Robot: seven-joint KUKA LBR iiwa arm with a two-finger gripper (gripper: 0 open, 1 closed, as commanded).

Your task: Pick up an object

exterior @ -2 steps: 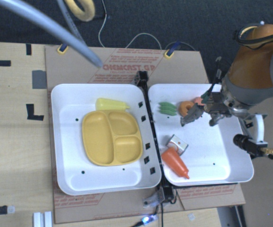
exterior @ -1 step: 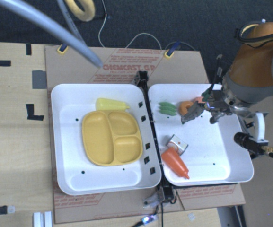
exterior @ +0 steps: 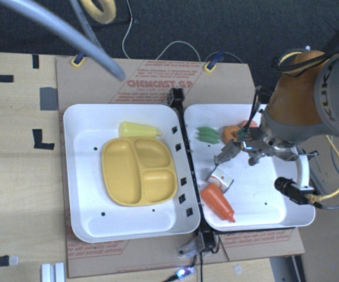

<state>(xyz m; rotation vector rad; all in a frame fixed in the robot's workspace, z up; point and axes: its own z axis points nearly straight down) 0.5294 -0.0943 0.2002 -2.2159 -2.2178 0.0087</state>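
Just above bin floor, pincer [exterior: 223, 158] parted.

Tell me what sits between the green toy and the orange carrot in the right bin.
In the camera view, a small grey-and-white block lies between the green toy and the orange carrot, just above the carrot's top end. The gripper hangs over that stretch.

Bright even overhead light, soft shadows; slightly blurry, low resolution

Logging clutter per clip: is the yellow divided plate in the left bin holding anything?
Empty. The yellow divided plate lies flat in the left bin, all three compartments showing bare yellow; a yellow object lies beside its far edge, outside it.
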